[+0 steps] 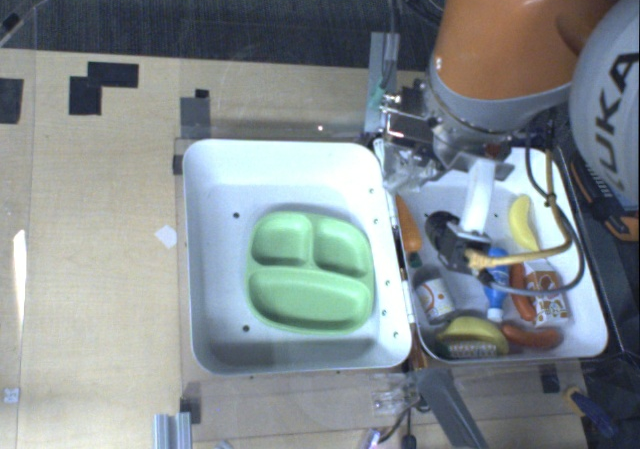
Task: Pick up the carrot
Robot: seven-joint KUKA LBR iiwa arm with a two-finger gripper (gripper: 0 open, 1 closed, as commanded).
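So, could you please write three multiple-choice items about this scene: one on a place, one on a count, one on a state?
1. The thin orange carrot lies:
A. along the right white bin's left wall
B. on the green tray
C. on the bench

2. The green plastic divided tray has how many compartments?
A. two
B. three
C. five

3. The tray's compartments hold:
A. fruit
B. cans
C. nothing

Answers: 1 A, it lies against that wall; 2 B, two small above one long; 3 C, bare green shows throughout.
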